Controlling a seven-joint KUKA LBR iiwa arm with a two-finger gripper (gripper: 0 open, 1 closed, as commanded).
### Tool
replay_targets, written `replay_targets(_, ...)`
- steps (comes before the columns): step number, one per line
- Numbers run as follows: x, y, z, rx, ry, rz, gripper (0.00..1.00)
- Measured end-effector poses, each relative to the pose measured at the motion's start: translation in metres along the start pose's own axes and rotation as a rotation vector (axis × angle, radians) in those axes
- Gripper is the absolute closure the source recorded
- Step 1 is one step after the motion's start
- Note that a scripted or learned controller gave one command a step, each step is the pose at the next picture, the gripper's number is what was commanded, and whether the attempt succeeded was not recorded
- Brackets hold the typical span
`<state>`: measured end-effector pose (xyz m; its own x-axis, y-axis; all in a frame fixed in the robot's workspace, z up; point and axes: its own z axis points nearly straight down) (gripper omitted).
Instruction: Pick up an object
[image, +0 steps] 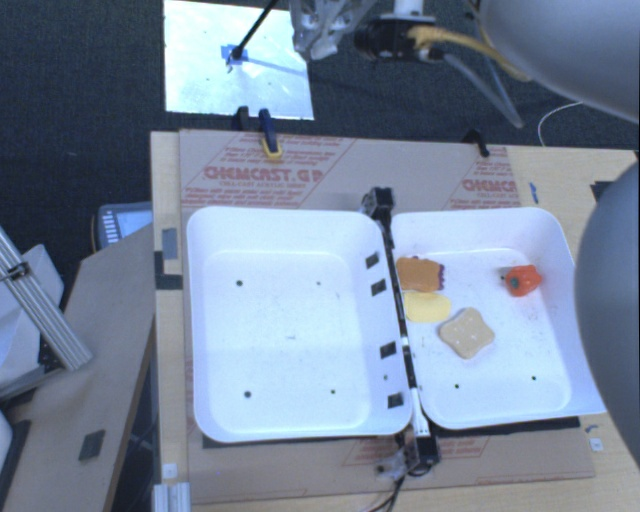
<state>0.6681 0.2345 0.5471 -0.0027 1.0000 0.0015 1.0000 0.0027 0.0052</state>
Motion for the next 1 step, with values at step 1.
replay_targets(1, 0.0001, 0.0000, 0.0005, 0.001, 0.000, -0.001, 0.00)
